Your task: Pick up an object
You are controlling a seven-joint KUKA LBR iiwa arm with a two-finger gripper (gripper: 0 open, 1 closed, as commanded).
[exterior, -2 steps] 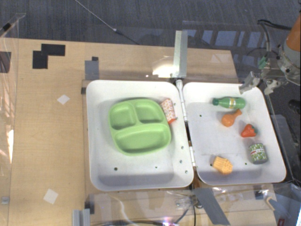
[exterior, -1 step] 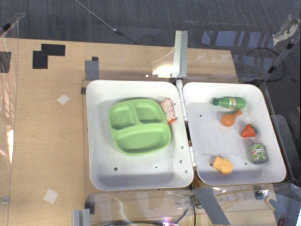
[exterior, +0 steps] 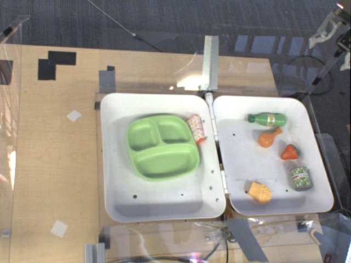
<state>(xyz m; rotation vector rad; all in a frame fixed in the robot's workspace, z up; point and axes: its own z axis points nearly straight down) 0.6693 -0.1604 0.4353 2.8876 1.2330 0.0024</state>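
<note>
Corn (exterior: 259,192) lies nearest me in the right bin (exterior: 317,199), with a small can (exterior: 300,178) close to the right wall. Open floor lies to their left. Farther on sit a red piece (exterior: 290,152), an orange drumstick (exterior: 269,138) and a green bottle (exterior: 267,119) near the far rim. The left bin (exterior: 112,201) holds a green tray (exterior: 163,147). I cannot tell the claw's state.

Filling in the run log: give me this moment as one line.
left bin: green tray, snack pack | right bin: green bottle, drumstick, strawberry, can, corn | nothing picked yet
</note>
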